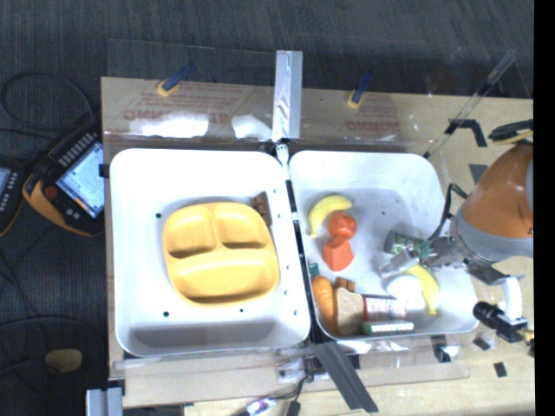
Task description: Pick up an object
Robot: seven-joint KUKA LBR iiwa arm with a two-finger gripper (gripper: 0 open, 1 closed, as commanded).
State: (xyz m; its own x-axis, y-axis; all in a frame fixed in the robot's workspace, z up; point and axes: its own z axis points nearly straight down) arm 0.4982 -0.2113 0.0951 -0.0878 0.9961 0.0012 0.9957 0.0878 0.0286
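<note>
The arm reaches in from the right edge of the bench and has its end effector low inside the right bin, toward that bin's right wall; whether it is open, closed or gripping anything cannot be told, since the wrist and clutter hide the tips. The task names no particular object, so the likely candidates are the things just beside it: a white round object and a banana lying touching one another near the bin's front right corner. Farther toward the bin's left wall sit a second banana, a red tomato-like piece and an orange-red block, with a carrot, a bread slice and a small labelled bottle crowded along the front edge. The left bin carries a yellow divided tray near its middle. The step in hand appears to be the descent onto 1 item. To do it well, the arm should probably commit to a single target rather than the seam between the 2 touching pieces, come down straight, and close across the narrow width of the banana rather than its length. Lifting slowly would show whether the grasp has taken, since a curved, smooth piece may slip or drag its neighbour.
</note>
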